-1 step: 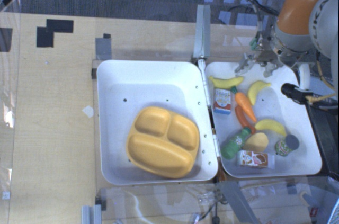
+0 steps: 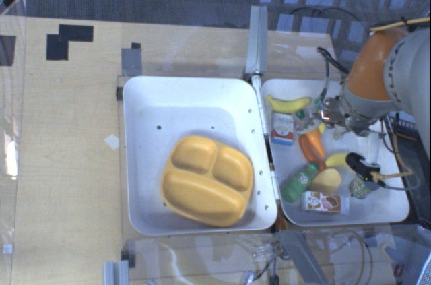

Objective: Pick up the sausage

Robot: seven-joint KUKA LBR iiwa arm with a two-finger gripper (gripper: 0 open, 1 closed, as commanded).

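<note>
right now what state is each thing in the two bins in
yellow tray: right way up in the left bin, compartments bare
banana: lying flat at the right bin's far end
orange sausage: lying loose on the right bin floor, ungrasped
green bottle: on its side
carton: lying flat by the near wall
gripper: low over the right bin, beside the sausage

Two shallow white bins side by side on the pale wooden bench (image 2: 60, 162). In the left bin (image 2: 145, 108), a yellow three-compartment plastic tray (image 2: 207, 180), toward the front. In the right bin (image 2: 390, 208): yellow banana (image 2: 288, 104) at the back, small milk carton (image 2: 283, 128) just before it, orange carrot (image 2: 311, 145) to its right, green bottle (image 2: 298, 182) nearer the front, flat juice carton (image 2: 322, 202) at the front edge.
</note>
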